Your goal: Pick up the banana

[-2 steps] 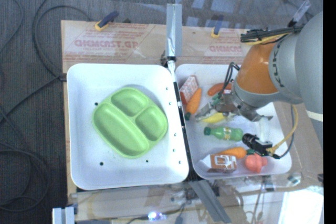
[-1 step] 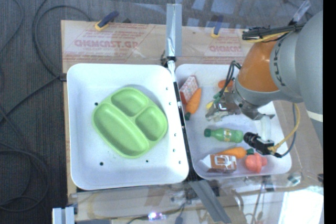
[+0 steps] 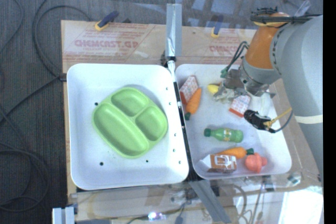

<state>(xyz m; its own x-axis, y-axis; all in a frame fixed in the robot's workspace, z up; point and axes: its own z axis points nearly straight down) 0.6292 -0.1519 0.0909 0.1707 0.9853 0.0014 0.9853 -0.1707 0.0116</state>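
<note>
Reaching in over the right shallow white plastic bin (image 3: 283, 162) with the big grey robot arm (image 3: 302, 68). Left of the jaws (image 3: 229, 89), in the other white bin (image 3: 79, 128): a green three-part plastic plate (image 3: 130, 121). Below the jaws: a small green bottle (image 3: 224, 135). Just left of the jaws, nearly touching: the little yellow toy banana (image 3: 213, 88), half hidden. Cannot tell how wide the jaws stand, or if anything sits between. Probably light, smooth, a bit slippery, not easy to break. Best to pinch across the middle of the curve.
</note>
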